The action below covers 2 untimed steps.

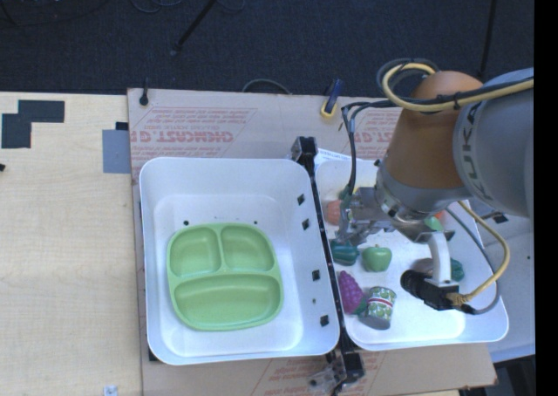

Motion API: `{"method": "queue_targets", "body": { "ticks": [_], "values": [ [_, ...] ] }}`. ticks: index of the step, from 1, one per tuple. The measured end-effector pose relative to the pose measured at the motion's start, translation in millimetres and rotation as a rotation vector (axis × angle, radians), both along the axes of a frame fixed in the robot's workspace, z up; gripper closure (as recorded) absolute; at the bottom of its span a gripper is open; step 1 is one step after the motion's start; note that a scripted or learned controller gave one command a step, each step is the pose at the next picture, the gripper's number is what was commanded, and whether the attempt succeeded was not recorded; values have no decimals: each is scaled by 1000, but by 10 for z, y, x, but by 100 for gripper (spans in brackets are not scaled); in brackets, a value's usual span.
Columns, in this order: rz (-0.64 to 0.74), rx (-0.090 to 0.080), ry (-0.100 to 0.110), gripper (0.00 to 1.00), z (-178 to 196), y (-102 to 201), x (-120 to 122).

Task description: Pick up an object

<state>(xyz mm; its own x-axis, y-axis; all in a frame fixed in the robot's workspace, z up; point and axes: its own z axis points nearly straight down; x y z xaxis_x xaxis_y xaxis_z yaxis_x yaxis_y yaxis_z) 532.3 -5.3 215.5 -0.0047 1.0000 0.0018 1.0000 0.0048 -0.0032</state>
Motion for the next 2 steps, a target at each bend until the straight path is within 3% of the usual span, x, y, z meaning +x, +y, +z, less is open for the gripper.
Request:
{"method": "queue_targets", "body": {
  "ticks": [1,2],
  "values": [
    [-1,-1,0,100,-27,430,176],
    [-1,-1,-2,100,208,921,307]
  ]
}}
